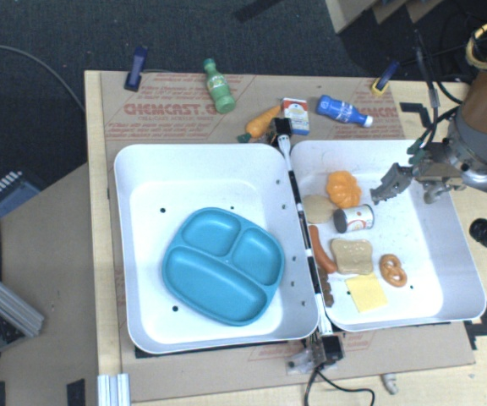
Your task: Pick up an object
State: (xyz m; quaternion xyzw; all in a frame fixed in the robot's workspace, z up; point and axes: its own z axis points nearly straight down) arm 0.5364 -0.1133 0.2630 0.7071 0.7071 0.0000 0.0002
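Observation:
The right bin (446, 252) holds an orange fruit (343, 189), a small can (354, 218) lying on its side, a slice of bread (351, 256), a hot dog (320, 250), a pretzel (392, 269), a yellow cheese square (367, 293) and a pale round piece (316, 207). My gripper (389, 184) hangs over the upper part of this bin, just right of the orange fruit and above the can. Nothing is visible between its dark fingers.
The left bin (142, 184) carries a blue divided plate (222, 265). Behind the bins on the board lie a green bottle (219, 86), a blue bottle (343, 111), a small carton (295, 115), a carrot (263, 122) and two blue clips (135, 68).

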